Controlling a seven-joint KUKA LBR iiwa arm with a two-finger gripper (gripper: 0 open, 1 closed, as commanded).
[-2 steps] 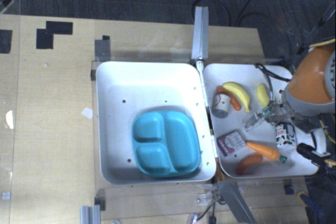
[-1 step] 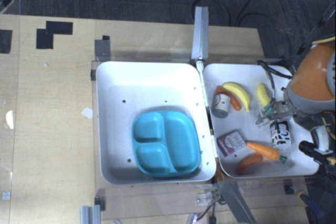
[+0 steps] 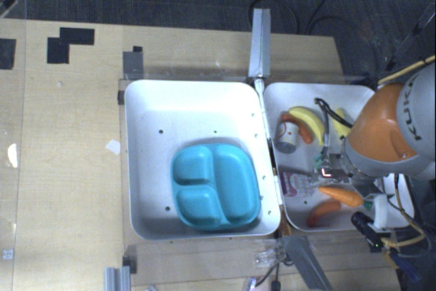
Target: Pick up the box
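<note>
Camera view, from above at a slant: the tabletop (image 3: 68,146) is carrying two white bins side by side, left bin (image 3: 146,99) and right bin (image 3: 294,93), rims touching along the middle. A blue divided tray (image 3: 215,185) is lying flat in the left bin, toward its near right corner, three compartments facing up. The arm (image 3: 392,126) is reaching in from the right, its orange band hanging over the right bin's right side and covering part of it. The gripper (image 3: 328,170) is pointing down into the right bin, low among the clutter; I cannot tell whether it is spread or pressed together, since the wrist is blocking it, and nothing is visibly pinched. The box (image 3: 296,183), a small flat white and purple pack, is lying on the right bin's floor by the left wall, just beside the gripper on its left; whether they are touching is unclear. A banana (image 3: 308,120) is lying near the bin's far end, with a grey can (image 3: 287,138) on its side just left of it. A carrot (image 3: 343,196) is lying near the gripper's front side, and a red sausage-like piece (image 3: 320,213) is resting against the near wall. A metal bar (image 3: 260,44) is sticking out behind the seam between the bins. Black tape marks (image 3: 68,43) are showing on the tabletop at far left.
</note>
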